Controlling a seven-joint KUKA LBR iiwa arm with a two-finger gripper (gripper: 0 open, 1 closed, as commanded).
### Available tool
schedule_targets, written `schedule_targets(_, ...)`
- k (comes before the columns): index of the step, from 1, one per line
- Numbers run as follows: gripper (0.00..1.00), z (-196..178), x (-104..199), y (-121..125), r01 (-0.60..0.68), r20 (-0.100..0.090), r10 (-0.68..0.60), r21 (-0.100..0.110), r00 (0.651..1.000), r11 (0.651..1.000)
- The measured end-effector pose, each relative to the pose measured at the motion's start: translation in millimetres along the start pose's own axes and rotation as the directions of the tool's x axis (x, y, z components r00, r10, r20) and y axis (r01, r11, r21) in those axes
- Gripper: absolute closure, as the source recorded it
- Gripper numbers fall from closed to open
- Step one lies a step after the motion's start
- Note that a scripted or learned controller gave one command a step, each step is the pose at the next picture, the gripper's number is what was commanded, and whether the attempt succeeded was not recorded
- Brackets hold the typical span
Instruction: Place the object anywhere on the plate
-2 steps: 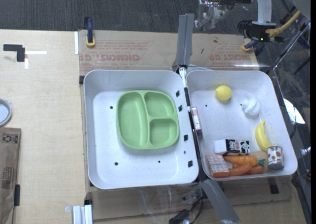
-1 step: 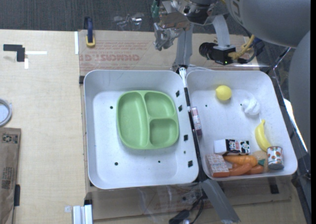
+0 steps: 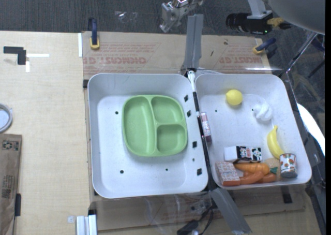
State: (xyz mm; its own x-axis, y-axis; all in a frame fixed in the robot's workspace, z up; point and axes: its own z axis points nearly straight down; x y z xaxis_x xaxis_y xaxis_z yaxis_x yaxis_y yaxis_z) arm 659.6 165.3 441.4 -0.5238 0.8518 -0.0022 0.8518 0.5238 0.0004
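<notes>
Two white bins sit on the table: the left holds a green plate [image 3: 154, 125], the right a yellow ball [image 3: 234, 97], likely light, smooth, best gripped across its middle. Whether the raised claw [image 3: 173, 9] is spread cannot be told.

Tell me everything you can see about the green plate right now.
The green plate is a pale green, rounded-square divided dish, plastic by its look. Raised ridges split it into one long compartment on the left and two smaller ones on the right. It lies flat, slightly rotated, near the middle of the left bin. Nothing sits in it or touches it apart from the bin floor.
</notes>
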Motion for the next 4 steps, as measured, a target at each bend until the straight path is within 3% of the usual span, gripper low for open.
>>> schedule_targets(1,1.0,59,17,11,0.375,-0.002,-0.375,0.001,0.927,0.927)
schedule_targets(2,1.0,-1,54,26,0.614,0.001,-0.614,-0.003,0.79,0.79)
schedule_targets(3,1.0,-10,52,26,0.61,0.004,-0.61,-0.005,0.792,0.792)
schedule_targets(4,1.0,248,55,21,0.617,-0.002,-0.617,-0.001,0.787,0.787)
